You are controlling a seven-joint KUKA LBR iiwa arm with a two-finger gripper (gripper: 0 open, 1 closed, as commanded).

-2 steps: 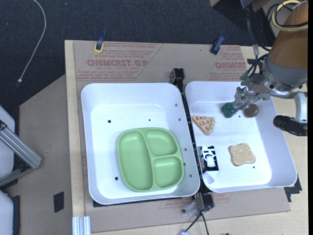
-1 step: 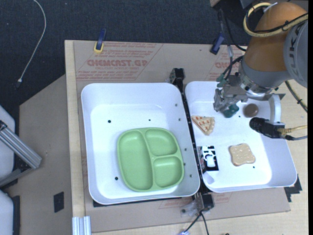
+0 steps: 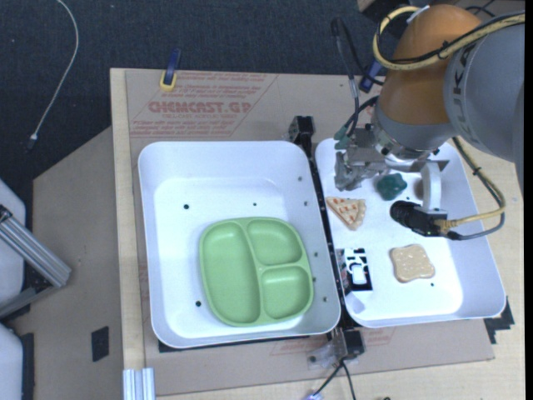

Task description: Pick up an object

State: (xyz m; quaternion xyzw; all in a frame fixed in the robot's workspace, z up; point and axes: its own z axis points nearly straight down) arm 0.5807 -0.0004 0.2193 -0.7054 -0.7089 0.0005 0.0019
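Observation:
My gripper (image 3: 353, 178) hangs over the far left part of the right bin (image 3: 466, 302), under the orange band of the arm. Just below it lies a pizza slice toy (image 3: 347, 211), flat on the bin floor, with a small gap between the two. A teal object (image 3: 390, 185) sits close to the gripper's right side, partly hidden by the wrist. Nearer the front of the same bin rests a toast slice toy (image 3: 411, 263). Nothing shows as held by the gripper.
The left bin (image 3: 158, 215) holds a green divided plate (image 3: 255, 269). A black-and-white tag (image 3: 356, 270) lies at the right bin's left edge. A black clip (image 3: 301, 127) sits at the far end of the wall between the bins.

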